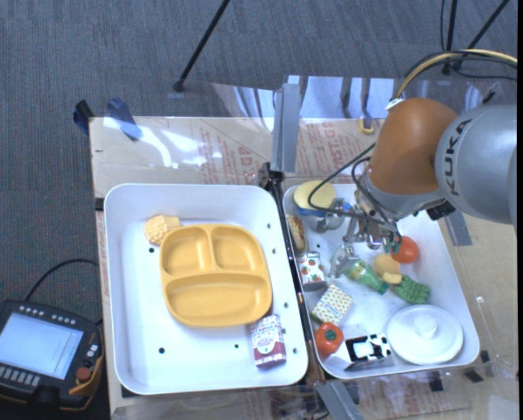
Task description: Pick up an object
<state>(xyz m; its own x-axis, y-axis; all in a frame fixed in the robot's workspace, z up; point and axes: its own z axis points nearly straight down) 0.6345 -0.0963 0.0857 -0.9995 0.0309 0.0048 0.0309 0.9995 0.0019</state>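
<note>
**Pincer low in the right bin, green toy just beneath and to its right**

The grey metal two-finger pincer (356,245) hangs low over the upper middle of the right-hand shallow white bin (465,320), under the orange wrist band. Whether its tips are spread or pressed together I cannot tell; they are small and lost among clutter, and nothing is clearly caught between them.

Closest to the tips, just below and to their right, lies a slim green-and-yellow plastic vegetable (364,276). Its long axis runs aslant, from upper left by the pincer down to the lower right. I judge this the likeliest target; a grasp across its short width would suit.

Just beyond it sit a small yellow plastic piece (387,266), a round red plastic tomato (406,250) and a dark green ridged block (412,289). To the pincer's left lies a small printed carton (312,271); further below, a checked yellow-green packet (332,304). Far to the left, in the other bin, rests a yellow divided plastic tray (216,274).
</note>
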